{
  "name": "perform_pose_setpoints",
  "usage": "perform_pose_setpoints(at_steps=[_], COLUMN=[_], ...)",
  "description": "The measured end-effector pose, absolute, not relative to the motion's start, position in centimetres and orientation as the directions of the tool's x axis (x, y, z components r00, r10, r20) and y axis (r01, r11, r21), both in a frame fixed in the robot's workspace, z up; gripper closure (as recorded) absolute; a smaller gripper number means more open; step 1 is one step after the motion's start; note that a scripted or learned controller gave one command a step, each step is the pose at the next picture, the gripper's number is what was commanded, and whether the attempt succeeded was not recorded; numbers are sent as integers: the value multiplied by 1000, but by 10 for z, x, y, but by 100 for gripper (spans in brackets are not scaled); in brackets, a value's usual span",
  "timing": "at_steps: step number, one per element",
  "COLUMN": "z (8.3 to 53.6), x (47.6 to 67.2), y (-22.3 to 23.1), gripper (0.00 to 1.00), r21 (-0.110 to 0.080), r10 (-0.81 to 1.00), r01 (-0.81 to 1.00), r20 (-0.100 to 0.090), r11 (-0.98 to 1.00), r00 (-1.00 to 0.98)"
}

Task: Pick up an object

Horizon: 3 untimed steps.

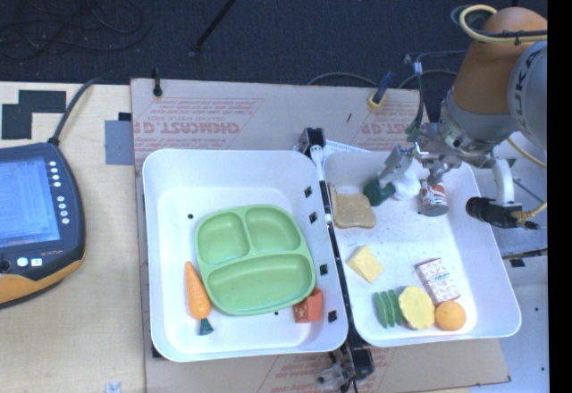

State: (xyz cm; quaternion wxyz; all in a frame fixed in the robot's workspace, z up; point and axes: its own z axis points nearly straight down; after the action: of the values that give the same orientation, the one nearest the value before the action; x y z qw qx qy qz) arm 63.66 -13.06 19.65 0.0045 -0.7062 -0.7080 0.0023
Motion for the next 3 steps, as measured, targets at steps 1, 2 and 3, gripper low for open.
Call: perform_pose_setpoints(at_steps=[1, 2, 3], z=[109, 91, 172], x=[640, 631, 637], y=[-145, -105, -118], gripper=[0, 0, 0], r21=[-19, 7, 4], r10=[1000, 1000, 1000], r01=[1000, 1000, 1000], r20=[2, -5, -2], r11=[-2, 1, 0], r00=[2, -1, 0])
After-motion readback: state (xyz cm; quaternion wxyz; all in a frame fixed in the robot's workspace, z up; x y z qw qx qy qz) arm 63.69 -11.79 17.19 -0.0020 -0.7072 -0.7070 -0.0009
